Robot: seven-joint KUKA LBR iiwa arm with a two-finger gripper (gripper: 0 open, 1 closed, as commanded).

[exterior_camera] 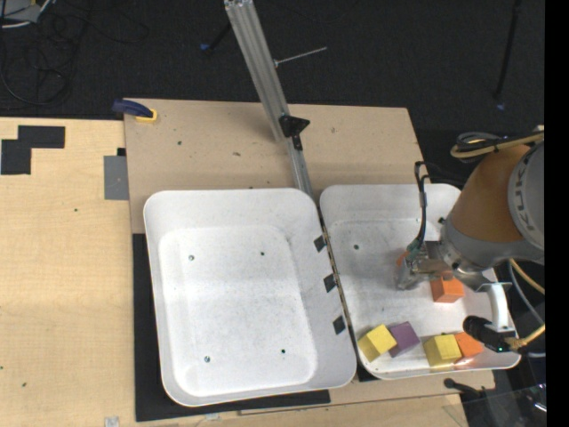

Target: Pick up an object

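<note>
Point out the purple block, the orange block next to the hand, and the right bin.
purple block (pixel 404 335), camera view, on its top face.
orange block (pixel 447 288), camera view, on its upper face, just right of the hand (pixel 410 276).
right bin (pixel 373 207), camera view, on a bare stretch of its floor near the far rim.

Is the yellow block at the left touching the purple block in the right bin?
Touching. In the camera view the yellow block and the purple block sit side by side near the front wall of the right bin, and no white floor shows between them.
</note>
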